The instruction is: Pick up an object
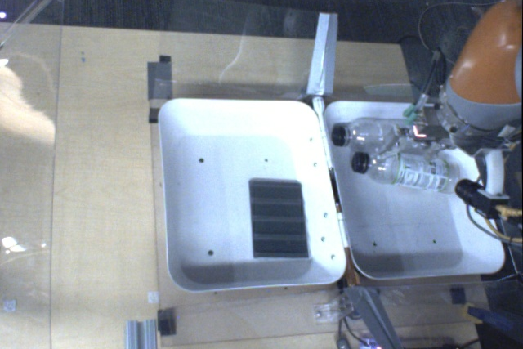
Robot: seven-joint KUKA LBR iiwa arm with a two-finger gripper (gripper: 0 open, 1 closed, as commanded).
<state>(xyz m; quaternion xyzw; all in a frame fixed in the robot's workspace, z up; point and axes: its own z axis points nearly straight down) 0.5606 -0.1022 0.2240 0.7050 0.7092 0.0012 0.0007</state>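
Bottles (404, 170) just beside and below end effector (422, 129), its state untellable.

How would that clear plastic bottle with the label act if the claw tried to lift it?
The labelled bottle lies on its side in the right bin, so a nudge would probably roll it. It looks clear and empty, so likely light and easily squashed. Its smooth round wall may slip between fingers.

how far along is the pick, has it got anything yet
Done: the arm has reached over the right bin. In hand: the gripper sits right at the two clear bottles; a grasp can't be confirmed. Left: lifting one. The black ridged block lies in the left bin.
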